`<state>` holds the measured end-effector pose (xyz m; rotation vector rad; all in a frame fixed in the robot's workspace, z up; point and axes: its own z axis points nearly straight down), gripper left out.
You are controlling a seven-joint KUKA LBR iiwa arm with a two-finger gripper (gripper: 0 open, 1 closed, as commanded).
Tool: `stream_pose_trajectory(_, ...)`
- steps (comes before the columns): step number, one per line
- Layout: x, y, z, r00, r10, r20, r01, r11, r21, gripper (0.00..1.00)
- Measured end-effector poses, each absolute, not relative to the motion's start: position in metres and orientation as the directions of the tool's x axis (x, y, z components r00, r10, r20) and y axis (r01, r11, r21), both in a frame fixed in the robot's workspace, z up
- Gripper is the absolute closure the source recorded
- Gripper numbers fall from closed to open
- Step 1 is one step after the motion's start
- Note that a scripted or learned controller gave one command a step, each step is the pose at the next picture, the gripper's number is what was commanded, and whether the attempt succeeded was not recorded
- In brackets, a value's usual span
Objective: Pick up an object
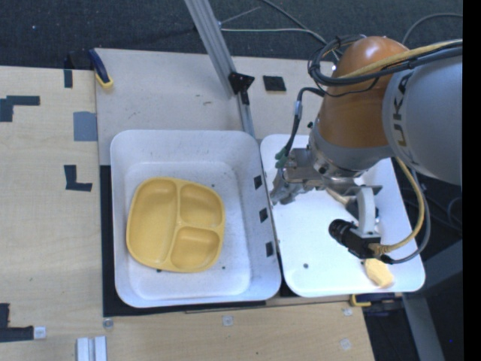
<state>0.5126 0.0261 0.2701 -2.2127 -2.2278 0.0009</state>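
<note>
Camera view shows the grey arm's two-finger gripper (288,189) low over the left edge of the right shallow white bin (316,265), beside the wall shared with the left shallow white bin (180,143). Whether it is spread or closed cannot be told. One yellow divided plastic tray (176,224) lies flat in the left bin, well apart from the gripper. Likely failure: closing here catches only the bin wall, since the tray sits elsewhere. Count: two bins, one tray.
</note>
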Motion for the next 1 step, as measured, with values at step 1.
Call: stream_pose_trajectory(1, 0.5162, 0.0837, 0.2481, -0.007, 1.000, 0.000, 1.000, 0.007, -0.004, 1.00)
